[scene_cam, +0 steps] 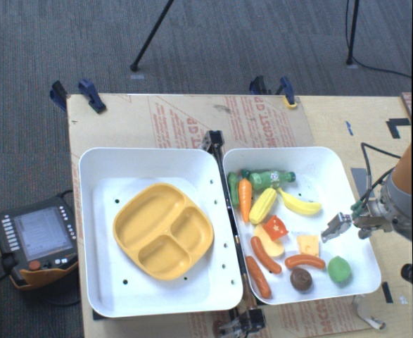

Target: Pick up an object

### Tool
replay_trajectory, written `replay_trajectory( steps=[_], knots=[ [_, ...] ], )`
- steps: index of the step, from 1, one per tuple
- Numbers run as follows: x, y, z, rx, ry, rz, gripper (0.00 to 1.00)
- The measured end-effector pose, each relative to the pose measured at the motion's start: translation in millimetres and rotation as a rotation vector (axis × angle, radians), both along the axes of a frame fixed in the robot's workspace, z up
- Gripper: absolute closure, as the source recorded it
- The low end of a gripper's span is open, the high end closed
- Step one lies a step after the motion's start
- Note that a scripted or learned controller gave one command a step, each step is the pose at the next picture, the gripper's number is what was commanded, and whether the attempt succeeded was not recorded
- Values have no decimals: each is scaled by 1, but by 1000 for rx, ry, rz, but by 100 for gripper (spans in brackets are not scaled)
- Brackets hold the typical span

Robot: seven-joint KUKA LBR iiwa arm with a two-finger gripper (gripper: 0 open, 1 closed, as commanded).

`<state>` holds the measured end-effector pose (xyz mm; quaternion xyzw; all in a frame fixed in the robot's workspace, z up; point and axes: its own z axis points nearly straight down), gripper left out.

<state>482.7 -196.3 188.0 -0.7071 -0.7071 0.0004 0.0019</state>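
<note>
The pick looks not yet made. The gripper (347, 226) hangs over the right bin (331, 159) near its right wall, spread apart and holding nothing (cheese cube (307, 245) and lime (339, 270) lie just below it).

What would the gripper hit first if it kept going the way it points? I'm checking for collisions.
Probably the cheese wedge: the gripper points left and down toward it, though depth is unclear.

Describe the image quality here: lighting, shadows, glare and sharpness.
Camera view: soft, even light with faint shadows; mild glare whitens the right bin floor; the yellow tray and toy food read clearly; the tool at the right looks slightly soft, so fine detail is lost.
</note>
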Motion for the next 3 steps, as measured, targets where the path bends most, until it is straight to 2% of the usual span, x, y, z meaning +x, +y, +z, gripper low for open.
replay_trajectory(
  steps=[1,2,3],
  knots=[
    [-5,41,-101,0,3,-414,0],
    [-6,42,-92,2,6,-417,100],
    [39,33,94,-2,-1,-481,100]
  ],
)
